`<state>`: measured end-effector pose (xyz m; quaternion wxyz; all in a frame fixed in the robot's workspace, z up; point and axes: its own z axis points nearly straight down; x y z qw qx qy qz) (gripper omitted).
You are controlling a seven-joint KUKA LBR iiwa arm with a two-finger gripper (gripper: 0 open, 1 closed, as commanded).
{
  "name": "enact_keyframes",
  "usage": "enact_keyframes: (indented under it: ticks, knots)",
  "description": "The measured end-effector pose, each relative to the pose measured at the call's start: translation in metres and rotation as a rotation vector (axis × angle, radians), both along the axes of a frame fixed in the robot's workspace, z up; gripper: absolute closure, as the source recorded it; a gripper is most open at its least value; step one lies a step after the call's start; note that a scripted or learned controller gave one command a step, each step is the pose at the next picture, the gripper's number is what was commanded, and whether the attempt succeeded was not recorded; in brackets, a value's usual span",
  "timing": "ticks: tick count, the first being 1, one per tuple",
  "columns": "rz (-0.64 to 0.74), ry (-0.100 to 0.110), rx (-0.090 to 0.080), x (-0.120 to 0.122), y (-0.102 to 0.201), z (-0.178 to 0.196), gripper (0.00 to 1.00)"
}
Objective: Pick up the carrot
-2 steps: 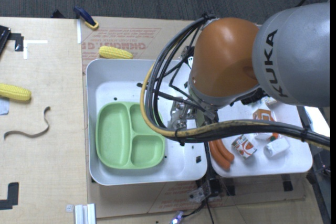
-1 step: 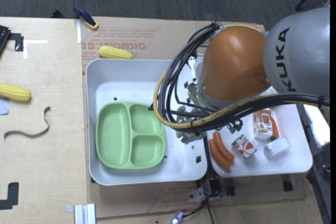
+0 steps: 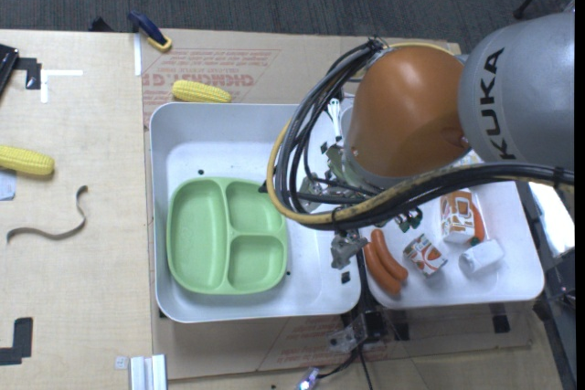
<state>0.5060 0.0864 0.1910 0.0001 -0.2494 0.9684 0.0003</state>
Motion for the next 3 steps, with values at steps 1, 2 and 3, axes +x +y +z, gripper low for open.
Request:
enact_keyframes:
  ticks: [1,2,3]
  knots:
    - [-0.037,-0.001,0.000,0.042,0.041,-0.093,0.00]
    - [-0.215,0.011,-0.033,0.104,0.042,-0.099,0.00]
    - [-0.321,-0.004,-0.002,0.155,0.132,-0.098,0.00]
